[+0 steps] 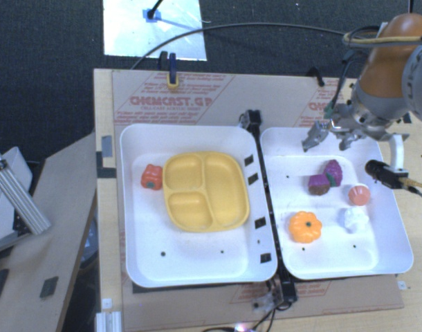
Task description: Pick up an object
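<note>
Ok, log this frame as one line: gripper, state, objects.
gripper: open, holding nothing, above right bin's far edge | right bin: purple item, orange pumpkin | left bin: yellow tray

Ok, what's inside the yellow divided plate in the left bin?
All three compartments of the yellow divided plate look bare. The orange-red pepper toy lies outside it, on the left bin floor. Whatever is under the plate is covered.

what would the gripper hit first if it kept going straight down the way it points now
Probably the bare white floor of the right bin, near its far left corner. The gripper hangs there with fingers spread, and the purple toy sits nearer the camera, seemingly off that line; depth is unclear.
</note>
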Motion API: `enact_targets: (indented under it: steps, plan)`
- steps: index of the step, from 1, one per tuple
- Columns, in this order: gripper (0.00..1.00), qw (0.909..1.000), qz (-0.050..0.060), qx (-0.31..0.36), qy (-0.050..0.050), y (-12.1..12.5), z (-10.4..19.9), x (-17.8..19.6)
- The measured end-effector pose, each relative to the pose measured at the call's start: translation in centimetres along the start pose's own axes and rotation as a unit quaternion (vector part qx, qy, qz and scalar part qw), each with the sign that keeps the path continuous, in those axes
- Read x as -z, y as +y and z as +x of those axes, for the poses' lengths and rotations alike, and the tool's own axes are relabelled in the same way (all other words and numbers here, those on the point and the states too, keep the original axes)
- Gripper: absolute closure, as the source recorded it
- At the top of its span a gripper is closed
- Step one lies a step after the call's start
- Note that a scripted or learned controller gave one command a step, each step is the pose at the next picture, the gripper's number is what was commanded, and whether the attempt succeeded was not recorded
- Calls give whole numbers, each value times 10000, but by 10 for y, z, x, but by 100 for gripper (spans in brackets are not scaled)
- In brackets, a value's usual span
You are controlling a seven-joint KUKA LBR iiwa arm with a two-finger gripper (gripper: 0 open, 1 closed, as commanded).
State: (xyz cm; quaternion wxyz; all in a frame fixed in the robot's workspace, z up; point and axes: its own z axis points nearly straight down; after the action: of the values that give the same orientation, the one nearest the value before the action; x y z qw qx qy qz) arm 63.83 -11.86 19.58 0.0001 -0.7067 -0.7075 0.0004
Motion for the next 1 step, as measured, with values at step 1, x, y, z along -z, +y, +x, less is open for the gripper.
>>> enact_targets:
  steps: [1]
  plan:
    - [0, 10000, 1, 19, 3, 4, 8, -58]
